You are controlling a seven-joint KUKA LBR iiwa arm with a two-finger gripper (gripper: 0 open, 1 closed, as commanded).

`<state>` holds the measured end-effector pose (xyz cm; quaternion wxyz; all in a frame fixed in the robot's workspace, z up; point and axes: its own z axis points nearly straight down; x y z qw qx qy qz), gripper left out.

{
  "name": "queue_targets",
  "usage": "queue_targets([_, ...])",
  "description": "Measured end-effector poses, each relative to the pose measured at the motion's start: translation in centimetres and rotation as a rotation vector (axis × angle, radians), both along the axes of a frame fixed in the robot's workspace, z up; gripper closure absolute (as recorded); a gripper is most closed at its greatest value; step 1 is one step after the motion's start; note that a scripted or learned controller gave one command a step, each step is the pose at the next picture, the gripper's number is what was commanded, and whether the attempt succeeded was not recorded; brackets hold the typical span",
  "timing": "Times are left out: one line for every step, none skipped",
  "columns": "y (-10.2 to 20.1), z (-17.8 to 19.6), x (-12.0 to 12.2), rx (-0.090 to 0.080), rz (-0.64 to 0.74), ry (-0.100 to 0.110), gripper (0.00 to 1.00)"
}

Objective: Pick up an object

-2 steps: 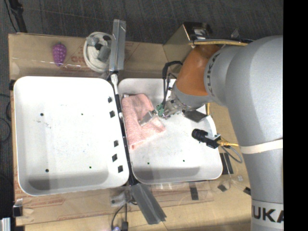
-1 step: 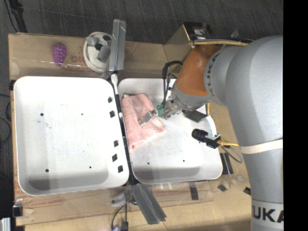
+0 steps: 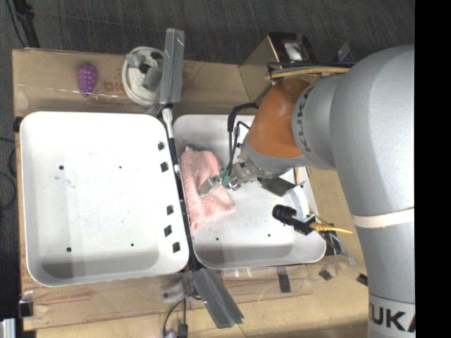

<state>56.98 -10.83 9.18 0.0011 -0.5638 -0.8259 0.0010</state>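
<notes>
The cloth (image 3: 204, 187) lies in the right bin (image 3: 246, 248), against its left wall. Judged light, soft, crumpling: pinch a raised fold. Gripper (image 3: 215, 182) rests on it; finger state cannot be told.

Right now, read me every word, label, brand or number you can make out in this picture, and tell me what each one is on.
"KUKA", sideways, on the grey arm's upper casing.
"KUK", cut off by the frame edge, on the arm's base.
Faint reddish print on the cardboard beside the purple object: too blurred to read.
Label on the brown box behind the right bin: too small to read.
</notes>
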Motion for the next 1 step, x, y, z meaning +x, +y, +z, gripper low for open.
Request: queue_targets([0.0, 0.97, 0.02, 0.0, 0.003, 0.001, 1.0])
